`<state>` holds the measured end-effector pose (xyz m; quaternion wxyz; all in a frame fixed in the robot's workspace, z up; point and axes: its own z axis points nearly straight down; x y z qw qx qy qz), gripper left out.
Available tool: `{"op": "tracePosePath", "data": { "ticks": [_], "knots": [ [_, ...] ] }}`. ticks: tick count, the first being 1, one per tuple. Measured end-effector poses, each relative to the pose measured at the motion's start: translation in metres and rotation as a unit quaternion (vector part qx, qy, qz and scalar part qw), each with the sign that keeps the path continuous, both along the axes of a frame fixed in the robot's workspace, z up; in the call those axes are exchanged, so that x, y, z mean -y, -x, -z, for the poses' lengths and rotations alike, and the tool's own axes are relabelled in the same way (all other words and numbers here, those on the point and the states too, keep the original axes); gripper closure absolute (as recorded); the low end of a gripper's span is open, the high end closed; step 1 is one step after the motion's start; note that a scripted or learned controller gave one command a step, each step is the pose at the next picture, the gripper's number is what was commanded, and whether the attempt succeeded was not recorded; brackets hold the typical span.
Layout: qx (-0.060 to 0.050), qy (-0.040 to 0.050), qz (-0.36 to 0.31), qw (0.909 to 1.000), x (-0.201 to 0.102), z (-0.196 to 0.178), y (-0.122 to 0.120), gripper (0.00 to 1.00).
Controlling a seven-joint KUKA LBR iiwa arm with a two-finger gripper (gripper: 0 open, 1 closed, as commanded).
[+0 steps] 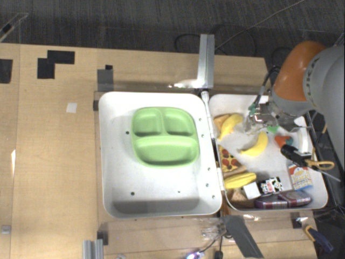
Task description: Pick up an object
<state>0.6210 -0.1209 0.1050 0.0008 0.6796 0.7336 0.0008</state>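
Observation:
My gripper point(252, 124) hangs low over the back part of the right bin point(319, 194). It sits between two bananas. One banana point(228, 124) lies just to its left, near the bin's dividing wall. The other banana point(256, 145) curves just below and in front of it. Nothing shows between the fingers, and the metal gripper body blurs into the white bin floor. A small red-orange object point(283, 141) lies to the gripper's right.
The left bin point(116, 193) holds a green divided plate point(163, 135). At the front of the right bin lie a pizza slice point(229, 160), a yellow block point(239, 179), a black-and-white carton point(271, 186), a purple packet point(281, 200) and a blue-and-white box point(302, 177).

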Motion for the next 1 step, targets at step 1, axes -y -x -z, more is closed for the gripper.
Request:
{"op": "tracePosePath", "data": {
  "ticks": [1],
  "knots": [
    [0.001,-0.0001,0.062,0.9981,-0.0438,-0.0801,-0.0084,1.00]
  ]
}}
